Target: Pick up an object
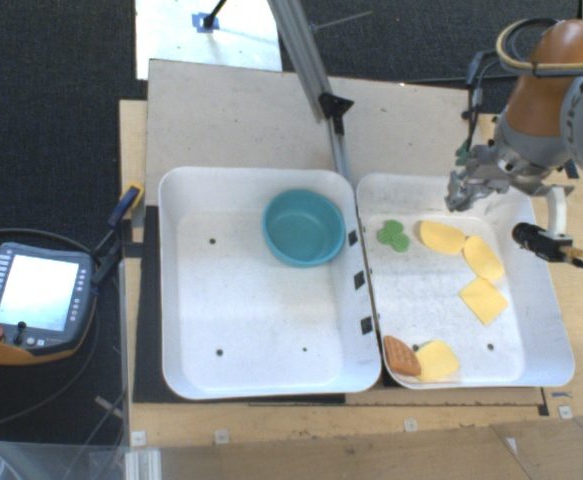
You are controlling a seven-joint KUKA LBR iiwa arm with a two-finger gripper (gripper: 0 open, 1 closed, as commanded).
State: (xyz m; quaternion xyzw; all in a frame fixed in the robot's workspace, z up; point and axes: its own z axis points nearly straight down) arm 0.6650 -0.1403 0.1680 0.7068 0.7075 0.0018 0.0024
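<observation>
My gripper point(461, 197) hangs over the far edge of the right bin point(531, 368), just above and to the right of a yellow piece point(441, 237). Two more yellow pieces point(483, 259) point(484, 300) lie in a row toward the bin's right side. A small green item point(392, 235) sits at the bin's far left. At the near edge lie a brown item point(401, 356) and another yellow piece point(437, 361), touching each other. A teal bowl point(304, 227) stands in the far right corner of the left bin point(201, 358).
A slanted grey pole point(306, 58) ends at a black clamp over the seam between the bins. A teach pendant point(31, 298) lies off the bench at the left. Black clips point(361, 278) sit along the divider.
</observation>
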